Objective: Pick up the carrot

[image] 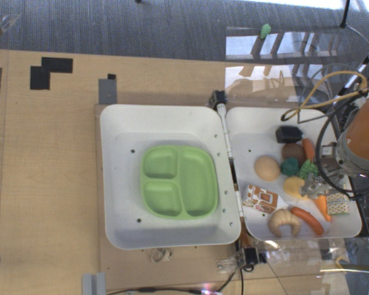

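The carrot (323,208), a small orange tapered piece, lies in the right bin (252,146) near its front right corner. My gripper (315,187) reaches in from the right and hangs just above and to the left of the carrot's upper end. The wrist and cables hide part of it. I see nothing held in it. A second orange-red stick (309,149) lies further back in the same bin, beside a brown lump (292,152).
Crowding the right bin are a black block (289,133), a tan egg shape (267,168), green pieces (290,166), a yellow piece (293,186), a snack packet (260,198), a croissant (285,222), a red sausage (309,220) and a checkered piece (337,204). The left bin (123,165) holds a green divided plate (179,182).
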`<state>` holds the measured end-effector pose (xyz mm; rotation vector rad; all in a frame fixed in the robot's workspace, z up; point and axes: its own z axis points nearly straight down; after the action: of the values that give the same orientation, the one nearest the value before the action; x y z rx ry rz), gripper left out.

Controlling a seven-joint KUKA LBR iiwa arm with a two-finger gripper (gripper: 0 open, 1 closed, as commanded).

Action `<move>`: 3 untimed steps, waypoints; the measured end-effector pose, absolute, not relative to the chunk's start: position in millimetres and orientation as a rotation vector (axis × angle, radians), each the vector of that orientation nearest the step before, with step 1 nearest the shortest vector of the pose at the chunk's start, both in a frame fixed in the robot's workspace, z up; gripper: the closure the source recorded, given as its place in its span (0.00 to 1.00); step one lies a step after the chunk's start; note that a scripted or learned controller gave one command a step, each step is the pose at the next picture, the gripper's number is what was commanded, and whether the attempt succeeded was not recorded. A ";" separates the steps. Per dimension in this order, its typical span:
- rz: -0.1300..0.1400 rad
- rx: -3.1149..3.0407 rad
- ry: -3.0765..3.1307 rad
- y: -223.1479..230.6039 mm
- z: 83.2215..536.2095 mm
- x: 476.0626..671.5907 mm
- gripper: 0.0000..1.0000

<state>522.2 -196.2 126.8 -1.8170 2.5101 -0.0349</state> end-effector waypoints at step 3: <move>-0.009 -2.637 1.692 -168.4 102.4 634.3 0.00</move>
<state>634.3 -168.4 102.4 -2.6369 1.6916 -0.0092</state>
